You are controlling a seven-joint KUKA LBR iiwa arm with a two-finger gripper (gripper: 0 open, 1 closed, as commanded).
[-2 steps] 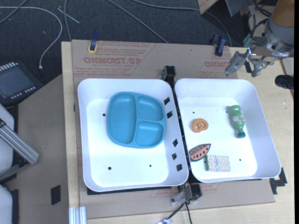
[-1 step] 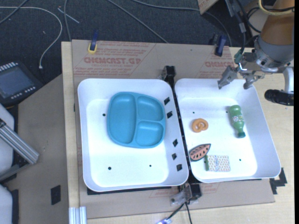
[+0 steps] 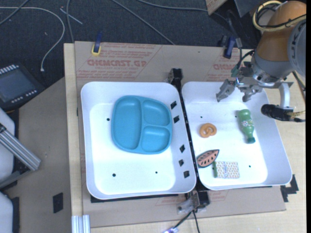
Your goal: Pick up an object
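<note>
Four items untouched in right bin (image 3: pixel 272 176); gripper (image 3: pixel 234 93) upper right, fingers apart, prob. empty. Pick not yet begun.

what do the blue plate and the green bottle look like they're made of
Blue plate: likely moulded plastic, matte, with an even colour and soft-edged compartments. Green bottle: probably plastic too, a toy by its look; slightly glossy, though too small to be sure.

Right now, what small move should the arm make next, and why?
Probably lower the open pincer toward the green bottle. The pincer hangs over the right bin holding nothing, and the bottle lies nearest, apart from the other pieces.
</note>
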